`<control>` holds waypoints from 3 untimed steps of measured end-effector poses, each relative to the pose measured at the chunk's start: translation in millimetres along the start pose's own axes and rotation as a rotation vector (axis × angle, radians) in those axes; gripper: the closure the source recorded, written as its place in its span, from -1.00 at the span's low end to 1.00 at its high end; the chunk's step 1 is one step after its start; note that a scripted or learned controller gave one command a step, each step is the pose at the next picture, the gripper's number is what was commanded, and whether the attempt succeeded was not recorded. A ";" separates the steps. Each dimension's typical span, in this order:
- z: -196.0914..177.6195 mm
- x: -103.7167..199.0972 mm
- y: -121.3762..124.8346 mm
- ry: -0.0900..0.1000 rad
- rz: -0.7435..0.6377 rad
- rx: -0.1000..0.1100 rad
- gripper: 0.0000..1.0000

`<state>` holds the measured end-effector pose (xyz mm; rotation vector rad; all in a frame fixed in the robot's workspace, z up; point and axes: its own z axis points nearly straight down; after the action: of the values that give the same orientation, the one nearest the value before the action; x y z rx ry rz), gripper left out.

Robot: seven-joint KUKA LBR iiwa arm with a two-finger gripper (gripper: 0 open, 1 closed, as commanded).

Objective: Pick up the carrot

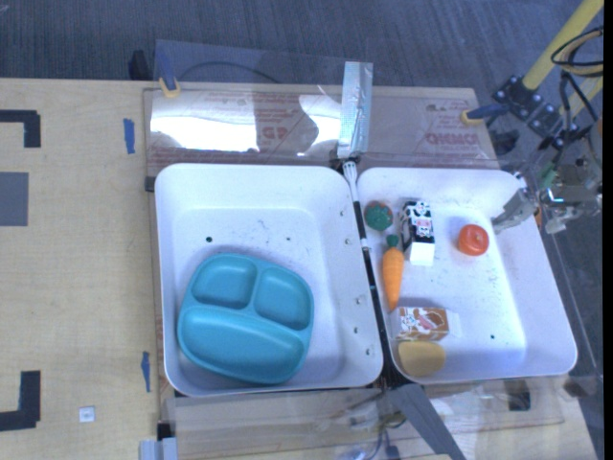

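Wooden counter | carrot centre-frame, long axis vertical | end effector upper right, carrot lower-left | finger state unclear

Grey carpet floor, pale wooden bench

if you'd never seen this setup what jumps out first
The big teal divided plate lying in the left bin catches the eye first. After that comes the cluster of small toy foods in the right bin: the orange carrot lying lengthwise near the bin's left wall, with a black and white milk carton just right of its top, and a red tomato farther right.
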<state>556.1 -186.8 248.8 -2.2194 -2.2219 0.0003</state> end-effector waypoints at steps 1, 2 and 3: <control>94.0 78.9 -20.3 0.002 0.053 0.008 -1.00; 63.9 133.1 -2.2 -0.001 -0.146 -0.004 -1.00; 64.3 101.0 -31.1 0.000 -0.264 0.001 -1.00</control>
<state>524.8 -85.9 184.5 -1.9074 -2.4933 0.0012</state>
